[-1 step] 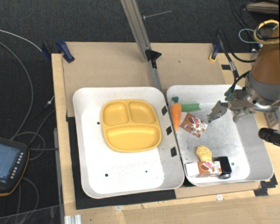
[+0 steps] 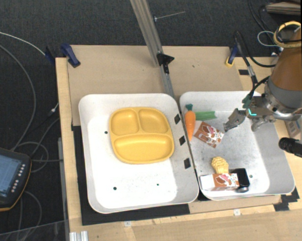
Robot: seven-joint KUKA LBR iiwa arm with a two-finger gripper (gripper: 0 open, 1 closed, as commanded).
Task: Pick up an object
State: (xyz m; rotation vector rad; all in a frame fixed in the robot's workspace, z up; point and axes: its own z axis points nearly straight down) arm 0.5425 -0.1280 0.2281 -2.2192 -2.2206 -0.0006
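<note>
Seen from above at a slant: a wooden bench point(image 2: 139, 63) bearing two shallow white bins side by side. In the left bin point(image 2: 93, 159), middle of the frame, a yellow divided plate point(image 2: 141, 135), lying flat in the upper half. In the right bin point(image 2: 271, 162), several small things. Against its left wall, an orange carrot point(image 2: 190, 126), pointing down the frame. Just right of the carrot's top, a short green stick point(image 2: 206, 114), lying crosswise. Below that, a brown and white packet point(image 2: 209, 134), tilted. Lower still, a small yellow lump point(image 2: 220, 164). Along the bottom wall, a red and white box point(image 2: 221, 181), with a black piece point(image 2: 242, 178) at its right end. Entering from the right edge, the grey arm point(image 2: 288, 88) with its orange band. Hanging over the upper middle of the right bin, the gripper point(image 2: 240, 129), claw spread, with nothing between the fingers point(image 2: 234, 120). Just right of the packet, the left fingertip, not plainly touching it. Beyond the bench, dark carpet with loose cables, a tablet point(image 2: 8, 177) at the left edge, a metal post point(image 2: 147, 24) slanting down from the top, and blue clamps point(image 2: 69, 53) on the bench's upper corners.
</note>
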